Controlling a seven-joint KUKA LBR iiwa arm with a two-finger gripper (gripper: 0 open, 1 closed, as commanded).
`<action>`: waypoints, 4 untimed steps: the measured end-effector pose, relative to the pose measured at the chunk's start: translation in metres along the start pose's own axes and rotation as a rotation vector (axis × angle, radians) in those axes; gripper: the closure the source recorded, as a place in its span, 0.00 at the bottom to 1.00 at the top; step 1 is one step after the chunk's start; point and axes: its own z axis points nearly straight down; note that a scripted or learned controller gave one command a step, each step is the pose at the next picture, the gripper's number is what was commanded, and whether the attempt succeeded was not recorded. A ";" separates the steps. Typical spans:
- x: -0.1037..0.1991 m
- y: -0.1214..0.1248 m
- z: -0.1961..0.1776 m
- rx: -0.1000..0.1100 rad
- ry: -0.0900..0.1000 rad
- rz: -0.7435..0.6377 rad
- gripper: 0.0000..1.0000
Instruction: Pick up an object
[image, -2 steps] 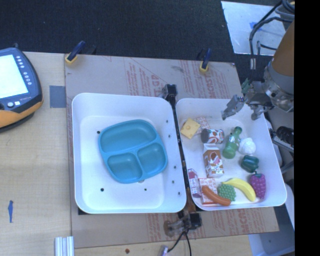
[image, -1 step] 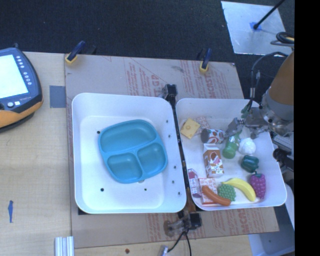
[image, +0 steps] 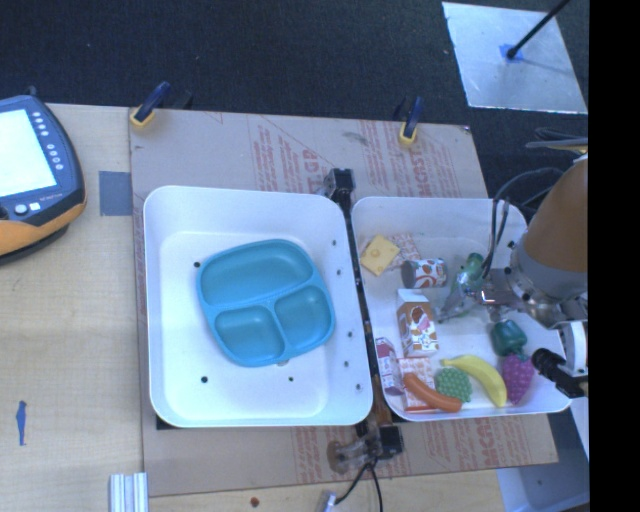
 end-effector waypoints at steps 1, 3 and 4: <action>-0.011 0.029 0.014 0.001 -0.001 -0.002 0.00; 0.023 -0.052 -0.111 0.000 0.001 0.001 1.00; 0.088 -0.057 -0.137 0.000 -0.001 -0.003 1.00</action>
